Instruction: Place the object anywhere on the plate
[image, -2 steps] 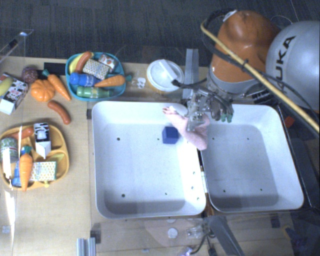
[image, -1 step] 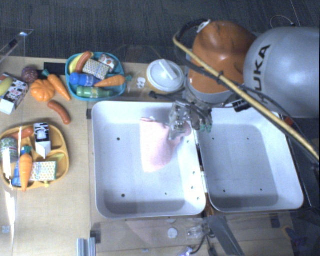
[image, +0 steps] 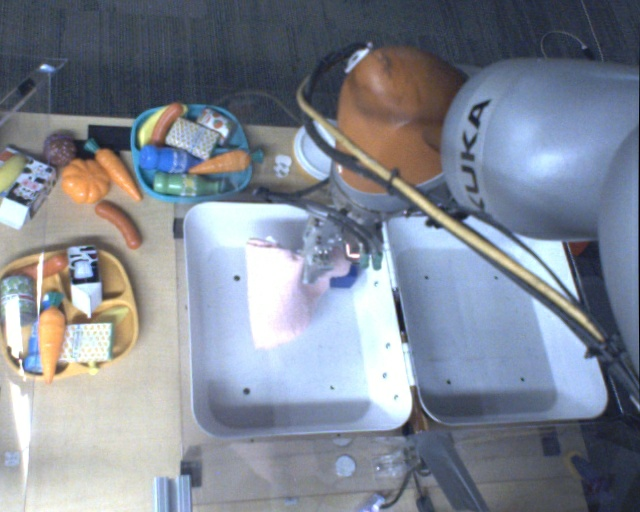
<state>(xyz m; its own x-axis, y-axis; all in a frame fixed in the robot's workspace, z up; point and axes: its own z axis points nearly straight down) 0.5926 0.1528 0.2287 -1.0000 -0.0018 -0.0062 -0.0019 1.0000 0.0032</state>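
Two white bins side by side on the bench. The left bin (image: 196, 330) carries the pink plate (image: 278, 300), a pale squarish piece lying flat on the bin floor, a little toward 11 o'clock from the bin's centre. The right bin (image: 500, 340) sits at 3 o'clock of it, their rims almost touching.

Arm (image: 540, 120) comes in from 3 o'clock, with the orange band (image: 395, 95) at 12 o'clock of the left bin. The gripper (image: 328, 255) hangs over the bin's 1 o'clock area, right at the plate's 2 o'clock corner.

Task object: a small blue object (image: 345, 279), just at 4 o'clock of the gripper tip and touching it or nearly so. It lies at the plate's 3 o'clock edge — whether it rests on the plate or just off it, I cannot say from this angle. I cannot tell the gripper's state either, nor whether it has hold of the blue piece; glare and cabling blur that spot.

Outside the bins, toward 9 and 10 o'clock — a blue bowl (image: 236, 178) heaped with toy food, a yellow tray (image: 126, 300) with more, and loose on the bench between them a toy pumpkin (image: 82, 180), a carrot (image: 121, 172) and a sausage (image: 120, 225).
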